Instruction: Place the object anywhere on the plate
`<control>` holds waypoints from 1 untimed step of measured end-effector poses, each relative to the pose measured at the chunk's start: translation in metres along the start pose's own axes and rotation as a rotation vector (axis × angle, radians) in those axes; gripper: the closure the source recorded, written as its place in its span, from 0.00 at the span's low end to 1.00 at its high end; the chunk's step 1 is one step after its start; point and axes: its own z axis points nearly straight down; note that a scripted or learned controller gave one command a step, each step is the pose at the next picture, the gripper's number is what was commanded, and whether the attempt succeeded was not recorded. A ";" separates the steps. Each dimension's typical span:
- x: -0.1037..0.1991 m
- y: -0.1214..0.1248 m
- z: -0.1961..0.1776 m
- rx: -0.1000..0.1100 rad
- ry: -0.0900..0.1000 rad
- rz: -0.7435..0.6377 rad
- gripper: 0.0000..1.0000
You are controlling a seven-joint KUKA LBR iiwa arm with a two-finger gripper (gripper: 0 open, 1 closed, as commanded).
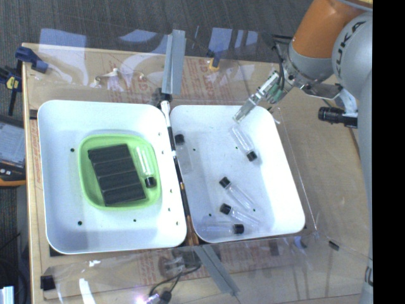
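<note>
A green plate (87, 170) lies in the left bin (57, 220) with a black ridged block (116, 174) on it. One clear vial with a black cap (147, 168) rests on the plate's right side, beside the block. Several more clear, black-capped vials lie in the right bin (288, 195): one under the gripper (244, 144), one by the left wall (181, 151), others near the front (235, 193). My gripper (243, 113) hangs tilted over the right bin's far edge, just above the nearest vial, with nothing seen in it.
A grey bar (172, 62) stands behind the gap between the bins. The arm's orange band (323, 24) and grey wrist fill the upper right. Clamps and cables sit along the bench's left edge (12, 75).
</note>
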 end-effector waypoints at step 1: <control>0.094 0.060 0.066 0.003 0.003 -0.130 0.00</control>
